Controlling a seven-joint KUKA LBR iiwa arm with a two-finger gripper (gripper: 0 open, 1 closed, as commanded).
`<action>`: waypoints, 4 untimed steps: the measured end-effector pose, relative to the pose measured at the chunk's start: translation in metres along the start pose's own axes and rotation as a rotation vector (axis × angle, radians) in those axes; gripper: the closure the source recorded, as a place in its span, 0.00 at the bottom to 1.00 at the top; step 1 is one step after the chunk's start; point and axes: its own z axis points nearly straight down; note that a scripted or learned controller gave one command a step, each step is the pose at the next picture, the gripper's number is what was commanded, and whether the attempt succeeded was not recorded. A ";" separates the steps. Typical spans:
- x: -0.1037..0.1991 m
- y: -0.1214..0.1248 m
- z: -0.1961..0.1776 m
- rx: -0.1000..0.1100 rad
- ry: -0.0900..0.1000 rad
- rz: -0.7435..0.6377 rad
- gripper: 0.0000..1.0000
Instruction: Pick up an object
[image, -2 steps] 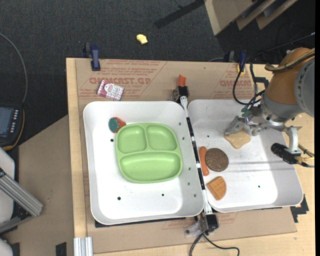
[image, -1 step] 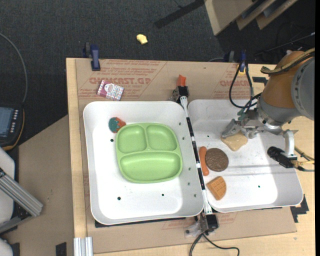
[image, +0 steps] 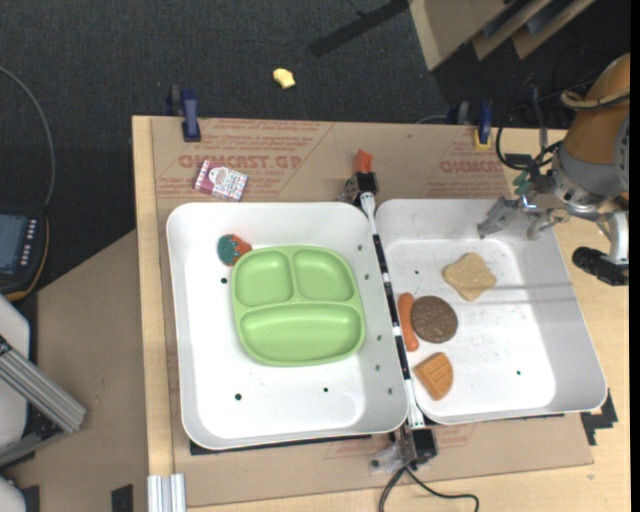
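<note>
The bench (image: 150, 300) carries two shallow white bins side by side. The left bin (image: 200, 390) holds a green divided plate (image: 297, 305) near its middle, and a small round red-and-teal toy (image: 233, 248) lies touching the plate's upper left corner. The right bin (image: 540, 380) holds four toy foods: a tan bread slice (image: 469, 276), a brown round patty (image: 434, 319) below it, an orange waffle-like piece (image: 434, 374) lower still, and an orange carrot stick (image: 407, 320) along the bin's left wall, just beside the patty. The grey arm (image: 590, 150) reaches in from the right; its gripper (image: 518, 214) hangs above the right bin's upper edge, fingers (image: 495, 219) spread apart with nothing between them, well apart from the bread slice
</note>
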 end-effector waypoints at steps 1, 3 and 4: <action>0.078 -0.034 0.021 0.006 0.000 -0.006 0.00; 0.042 -0.061 0.027 -0.004 -0.005 0.001 0.00; 0.136 -0.071 0.030 0.003 0.001 -0.008 0.00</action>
